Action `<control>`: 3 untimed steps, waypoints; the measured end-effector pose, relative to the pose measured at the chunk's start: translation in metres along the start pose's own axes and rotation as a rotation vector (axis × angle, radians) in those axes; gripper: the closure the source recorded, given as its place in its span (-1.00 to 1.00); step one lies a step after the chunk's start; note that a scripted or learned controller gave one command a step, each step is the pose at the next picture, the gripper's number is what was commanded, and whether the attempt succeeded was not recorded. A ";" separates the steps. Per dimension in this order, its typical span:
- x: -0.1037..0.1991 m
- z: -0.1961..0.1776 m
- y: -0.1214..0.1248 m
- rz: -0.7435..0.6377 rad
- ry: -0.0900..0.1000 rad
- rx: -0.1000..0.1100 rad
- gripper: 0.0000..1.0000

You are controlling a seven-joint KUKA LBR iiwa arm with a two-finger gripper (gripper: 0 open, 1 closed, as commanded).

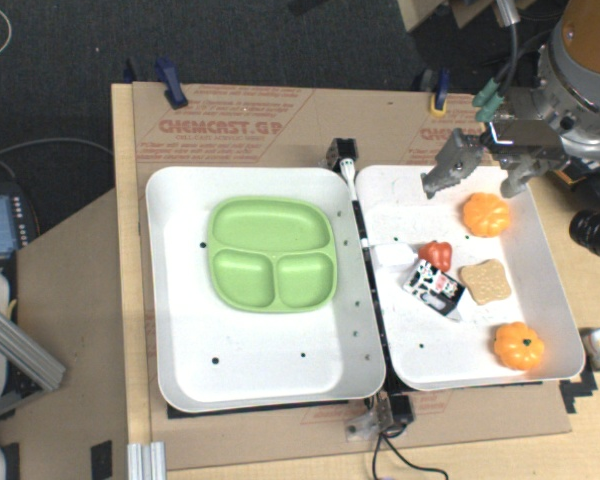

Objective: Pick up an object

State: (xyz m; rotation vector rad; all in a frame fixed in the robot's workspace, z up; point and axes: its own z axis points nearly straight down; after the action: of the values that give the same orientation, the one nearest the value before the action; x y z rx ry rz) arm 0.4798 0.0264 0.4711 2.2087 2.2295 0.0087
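Camera view: the gripper (483, 171) hangs over the far end of the right bin (555, 286), its two grey fingers (452, 166) spread wide apart with nothing between them. Just at its four o'clock sits an orange pumpkin (486, 214), near but not touched. Toward six o'clock from there lies a slice of toast (486, 281), with a red pepper (437, 254) and a small black-and-white packet (434, 287) clustered at its nine o'clock. A second pumpkin (519, 346) rests at the bin's near right corner. Over in the left bin (175, 298), a green divided plate (273, 254) lies flat.
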 end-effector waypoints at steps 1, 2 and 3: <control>0.065 0.011 0.000 0.001 -0.001 0.010 -1.00; 0.061 -0.001 0.001 0.008 -0.001 0.005 1.00; 0.096 0.030 0.000 0.005 -0.002 0.012 1.00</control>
State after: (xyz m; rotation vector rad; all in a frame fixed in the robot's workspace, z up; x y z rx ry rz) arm 0.4789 0.1220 0.4410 2.2194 2.2283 -0.0066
